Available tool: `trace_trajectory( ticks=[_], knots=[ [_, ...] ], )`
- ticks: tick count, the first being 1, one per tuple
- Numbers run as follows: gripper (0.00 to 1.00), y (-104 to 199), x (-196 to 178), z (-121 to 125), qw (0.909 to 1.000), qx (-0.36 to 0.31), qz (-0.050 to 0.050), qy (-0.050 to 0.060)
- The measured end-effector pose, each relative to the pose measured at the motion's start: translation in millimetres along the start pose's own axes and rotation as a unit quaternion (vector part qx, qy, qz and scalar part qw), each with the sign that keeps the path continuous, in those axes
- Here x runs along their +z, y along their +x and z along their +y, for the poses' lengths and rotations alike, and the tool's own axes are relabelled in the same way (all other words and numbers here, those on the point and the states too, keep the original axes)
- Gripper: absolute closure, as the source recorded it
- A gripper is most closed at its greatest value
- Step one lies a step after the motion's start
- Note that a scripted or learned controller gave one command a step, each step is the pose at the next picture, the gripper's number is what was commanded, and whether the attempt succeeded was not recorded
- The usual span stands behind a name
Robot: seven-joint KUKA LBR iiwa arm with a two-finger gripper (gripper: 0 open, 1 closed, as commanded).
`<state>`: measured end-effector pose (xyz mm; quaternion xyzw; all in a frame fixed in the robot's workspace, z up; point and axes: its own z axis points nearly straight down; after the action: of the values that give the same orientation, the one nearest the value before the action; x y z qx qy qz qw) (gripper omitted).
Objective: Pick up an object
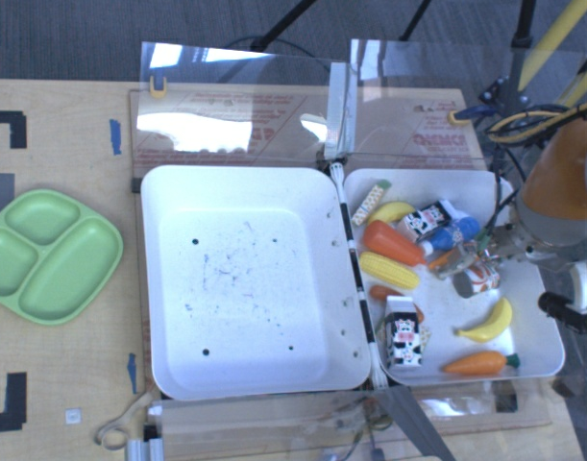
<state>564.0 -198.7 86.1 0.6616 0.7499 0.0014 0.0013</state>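
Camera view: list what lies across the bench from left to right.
Green divided plate → left white bin → corn cob → yellow banana → the arm's orange band at the right edge.

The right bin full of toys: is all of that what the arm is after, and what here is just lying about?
For the job:
- gripper, down in the right bin
- carrots
- bananas
- corn cob
- cow-print cartons

Lying about:
- left bin
- green divided plate
- blue tape
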Motion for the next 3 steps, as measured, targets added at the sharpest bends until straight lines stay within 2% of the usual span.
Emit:
trace_trajectory(
  ticks=[1,2,3],
  knots=[
    [1.00,-0.9,-11.3,1.1,1.0000,0.001,-0.001,-0.002],
    [1.00,-31.3,-7.4,53.8,0.9831,0.183,-0.001,0.002],
    [1.00,-23.4,-17.6,79.4,0.9363,0.351,-0.001,0.002]
  ],
)
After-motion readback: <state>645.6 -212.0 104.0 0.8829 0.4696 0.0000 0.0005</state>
